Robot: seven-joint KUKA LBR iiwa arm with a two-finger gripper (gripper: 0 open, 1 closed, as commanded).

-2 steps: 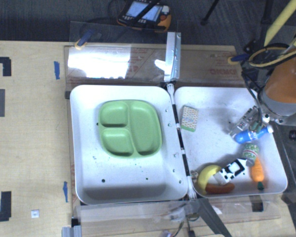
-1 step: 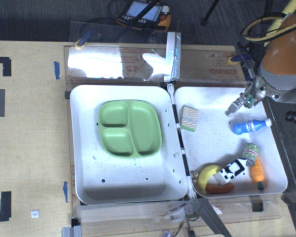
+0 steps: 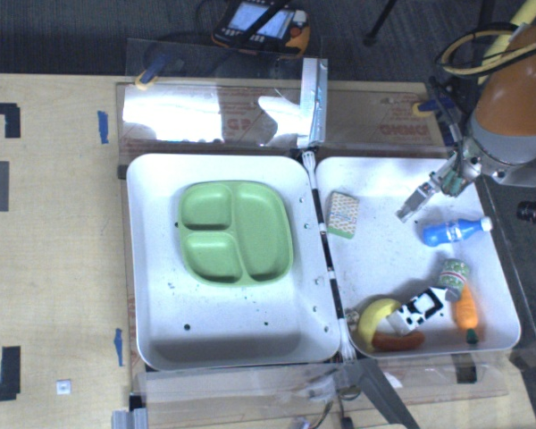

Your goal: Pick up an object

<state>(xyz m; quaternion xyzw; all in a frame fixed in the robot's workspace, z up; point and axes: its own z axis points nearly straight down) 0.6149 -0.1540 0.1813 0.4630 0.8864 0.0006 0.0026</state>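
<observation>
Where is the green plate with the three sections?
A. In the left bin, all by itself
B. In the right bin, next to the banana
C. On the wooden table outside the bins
A: the green plate lies alone in the left bin; the banana sits in the right bin.

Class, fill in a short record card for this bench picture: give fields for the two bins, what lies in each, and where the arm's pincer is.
left bin: holds a green divided plate
right bin: holds several small things
upper part: patterned card, blue bottle
lower part: banana, black-and-white toy, carrot, red sausage
pincer: above the right bin, between the card and the bottle, nothing seen between its fingers
</observation>
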